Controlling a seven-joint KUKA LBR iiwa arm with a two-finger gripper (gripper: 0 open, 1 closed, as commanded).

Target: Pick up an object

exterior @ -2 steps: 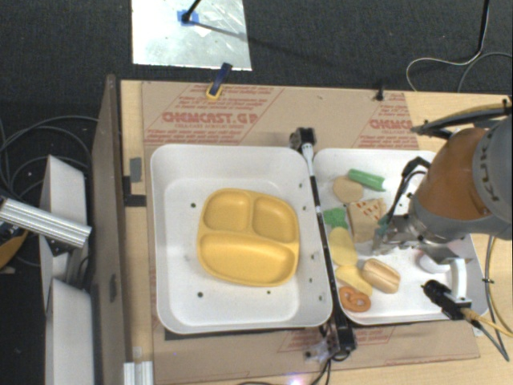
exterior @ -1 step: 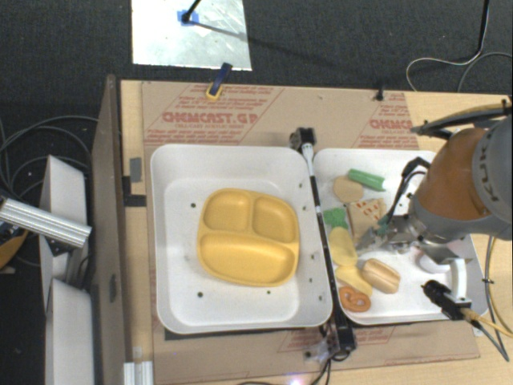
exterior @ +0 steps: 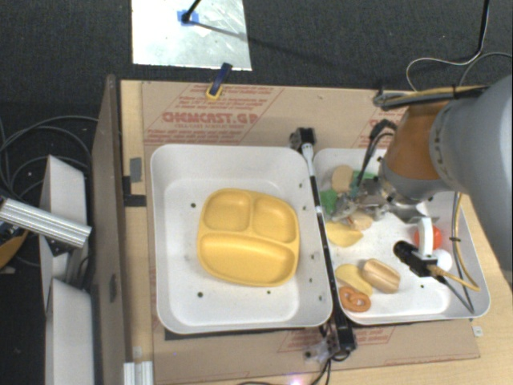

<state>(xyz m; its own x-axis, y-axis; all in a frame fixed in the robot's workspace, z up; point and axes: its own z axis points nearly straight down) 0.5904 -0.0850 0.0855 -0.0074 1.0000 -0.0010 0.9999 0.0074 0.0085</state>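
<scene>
My gripper (exterior: 350, 206) is low in the far left part of the right bin (exterior: 461, 307), among small toy foods. A green piece (exterior: 329, 200) lies just left of it and a tan round piece (exterior: 343, 178) just behind it. In front of it rests a pale yellow slice (exterior: 343, 235). Closer to the bin's front lie a brown bread roll (exterior: 381, 275), a yellow slice (exterior: 348, 274) and an orange ring (exterior: 355, 299). Whether anything sits in the gripper is hidden by the wrist.
The left bin (exterior: 172, 215) holds a yellow divided plate (exterior: 247, 237). A red and white piece (exterior: 427, 237) and a white ball (exterior: 442, 259) lie at the right of the right bin. The arm (exterior: 457, 147) spans that bin's far right corner.
</scene>
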